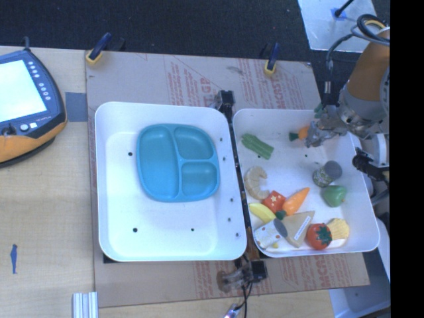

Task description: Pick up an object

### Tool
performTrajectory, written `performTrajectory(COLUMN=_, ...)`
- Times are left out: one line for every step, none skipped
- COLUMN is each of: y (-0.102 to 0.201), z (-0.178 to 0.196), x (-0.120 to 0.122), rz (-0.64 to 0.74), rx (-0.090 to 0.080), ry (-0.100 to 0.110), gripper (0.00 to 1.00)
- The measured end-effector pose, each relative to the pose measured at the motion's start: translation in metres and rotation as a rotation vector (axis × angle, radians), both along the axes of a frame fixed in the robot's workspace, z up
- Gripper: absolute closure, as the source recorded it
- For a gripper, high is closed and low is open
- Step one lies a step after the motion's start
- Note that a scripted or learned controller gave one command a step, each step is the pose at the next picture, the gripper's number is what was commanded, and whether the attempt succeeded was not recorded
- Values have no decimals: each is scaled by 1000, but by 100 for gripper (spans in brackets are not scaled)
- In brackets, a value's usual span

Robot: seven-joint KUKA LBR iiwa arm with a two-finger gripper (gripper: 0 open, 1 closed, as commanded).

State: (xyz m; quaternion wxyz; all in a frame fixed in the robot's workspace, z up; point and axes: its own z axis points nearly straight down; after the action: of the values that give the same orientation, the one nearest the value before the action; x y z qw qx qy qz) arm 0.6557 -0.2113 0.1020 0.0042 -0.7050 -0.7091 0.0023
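One fixed camera looks down at a slant from above the table (53, 197), far enough back to take in both white bins (109, 177) side by side, with the arm (368, 78) entering from the right.

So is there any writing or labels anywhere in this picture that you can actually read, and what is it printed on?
Nothing here reads clearly.
Cardboard sheet under the bins: rows of reddish printed lettering, too blurred to read.
Handheld control screen at the left edge: a bright display and a column of small buttons, no legible text.
Blue divided plate, the white bins and the toy food: no visible writing.
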Motion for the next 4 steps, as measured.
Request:
performTrajectory(y=0, z=0, x=0, rz=0, rx=0, ry=0, gripper=0)
performTrajectory(y=0, z=-10, x=0, rz=0, rx=-3, ry=-4, gripper=0)
performTrajectory(y=1, z=-1, x=-1, rz=2, rx=4, ry=7, gripper=100)
performTrajectory(y=1, z=-1, x=-1, rz=3, rx=4, ry=8, gripper=0)
